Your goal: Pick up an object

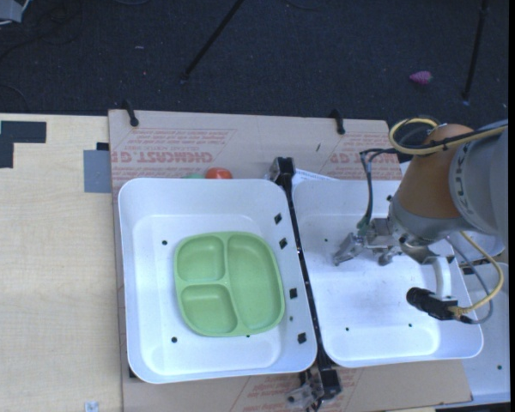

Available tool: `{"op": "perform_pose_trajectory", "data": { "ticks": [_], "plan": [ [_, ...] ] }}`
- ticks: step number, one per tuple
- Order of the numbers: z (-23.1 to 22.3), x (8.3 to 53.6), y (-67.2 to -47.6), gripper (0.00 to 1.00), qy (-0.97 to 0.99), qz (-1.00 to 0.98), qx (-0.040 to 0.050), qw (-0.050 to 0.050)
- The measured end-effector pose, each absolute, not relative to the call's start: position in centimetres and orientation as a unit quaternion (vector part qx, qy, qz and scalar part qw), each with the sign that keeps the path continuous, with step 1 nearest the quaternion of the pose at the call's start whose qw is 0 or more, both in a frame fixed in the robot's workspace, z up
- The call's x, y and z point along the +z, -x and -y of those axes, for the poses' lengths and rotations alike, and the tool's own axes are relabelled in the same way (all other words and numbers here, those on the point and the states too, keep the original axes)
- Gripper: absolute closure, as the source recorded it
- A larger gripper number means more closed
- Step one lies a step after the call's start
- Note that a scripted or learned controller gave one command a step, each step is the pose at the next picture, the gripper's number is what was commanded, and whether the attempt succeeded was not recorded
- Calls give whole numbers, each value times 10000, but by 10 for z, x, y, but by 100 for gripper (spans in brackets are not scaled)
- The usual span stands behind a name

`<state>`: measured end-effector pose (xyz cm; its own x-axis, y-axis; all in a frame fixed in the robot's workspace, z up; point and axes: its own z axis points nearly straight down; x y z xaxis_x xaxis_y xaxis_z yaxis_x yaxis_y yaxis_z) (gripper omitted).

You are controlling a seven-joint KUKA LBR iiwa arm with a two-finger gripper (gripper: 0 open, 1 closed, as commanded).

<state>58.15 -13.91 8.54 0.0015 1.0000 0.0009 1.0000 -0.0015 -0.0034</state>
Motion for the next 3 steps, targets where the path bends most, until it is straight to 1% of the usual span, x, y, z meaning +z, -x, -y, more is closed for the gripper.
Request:
{"op": "perform_pose_trajectory", "data": {
  "ticks": [1,2,3],
  "plan": [
    [140,98,-581,100,7089,7053,10,17],
    [141,151,-572,100,7092,7051,-5,-8],
    [147,212,-567,100,7093,7049,-6,-13]
  ]
}}
